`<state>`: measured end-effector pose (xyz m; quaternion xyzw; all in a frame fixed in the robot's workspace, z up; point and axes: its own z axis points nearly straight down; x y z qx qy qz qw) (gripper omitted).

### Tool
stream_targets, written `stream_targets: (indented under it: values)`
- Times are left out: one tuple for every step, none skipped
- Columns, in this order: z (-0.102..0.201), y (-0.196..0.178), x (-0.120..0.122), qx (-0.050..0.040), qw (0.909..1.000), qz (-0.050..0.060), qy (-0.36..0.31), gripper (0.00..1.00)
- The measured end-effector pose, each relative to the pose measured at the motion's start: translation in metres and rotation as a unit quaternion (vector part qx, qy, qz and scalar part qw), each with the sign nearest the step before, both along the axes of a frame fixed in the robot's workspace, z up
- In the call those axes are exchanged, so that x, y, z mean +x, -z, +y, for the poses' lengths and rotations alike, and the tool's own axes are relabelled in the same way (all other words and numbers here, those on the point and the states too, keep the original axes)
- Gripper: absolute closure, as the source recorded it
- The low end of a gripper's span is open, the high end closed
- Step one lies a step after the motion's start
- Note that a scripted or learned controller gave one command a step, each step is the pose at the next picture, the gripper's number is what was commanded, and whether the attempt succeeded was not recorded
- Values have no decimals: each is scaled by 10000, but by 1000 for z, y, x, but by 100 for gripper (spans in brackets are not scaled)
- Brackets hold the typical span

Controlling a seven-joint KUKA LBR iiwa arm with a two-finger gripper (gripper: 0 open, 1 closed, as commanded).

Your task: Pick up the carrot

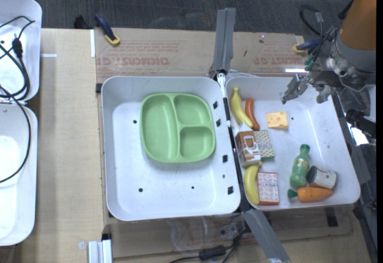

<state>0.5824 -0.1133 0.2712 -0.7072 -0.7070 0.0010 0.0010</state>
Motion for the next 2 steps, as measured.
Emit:
stream_targets:
  values:
    - [15, 38, 15, 2, 9830, -4, -1836, 0]
    - [-12, -3, 8, -5, 9409, -24, -3388, 0]
